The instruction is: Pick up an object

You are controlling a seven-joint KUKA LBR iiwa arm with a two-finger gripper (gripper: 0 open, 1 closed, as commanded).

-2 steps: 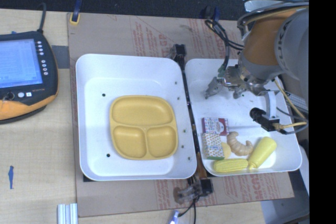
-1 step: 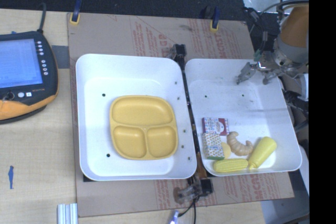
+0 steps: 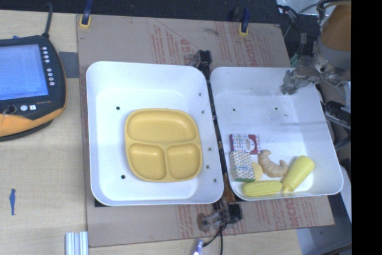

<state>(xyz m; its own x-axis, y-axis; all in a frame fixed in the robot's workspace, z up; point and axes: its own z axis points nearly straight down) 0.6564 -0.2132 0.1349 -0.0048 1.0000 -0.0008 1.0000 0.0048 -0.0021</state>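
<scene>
approach is the step in hand: tool (image 3: 293,82) hangs over the far right corner of the right bin (image 3: 271,104), well apart from every candidate object, and nothing sits in it; whether it is spread or closed cannot be told at this size. candidates lie clustered along the near edge of the right bin: a small red-and-white packet (image 3: 244,143), a green-and-white packet (image 3: 242,165) touching it on the near side, a tan curved piece (image 3: 271,165), a yellow corn cob (image 3: 261,189) lying along the near wall, and a second yellow piece (image 3: 297,173) tilted at the right. the left bin (image 3: 104,128) carries a yellow divided plate (image 3: 162,144).

recommended procedure: select the rightmost yellow piece, judged the most exposed. align the tool across its short axis, descend vertically, and avoid the bin wall. the cluster is tight, so an off-centre descent risks nudging neighbours instead of seating the object.
</scene>
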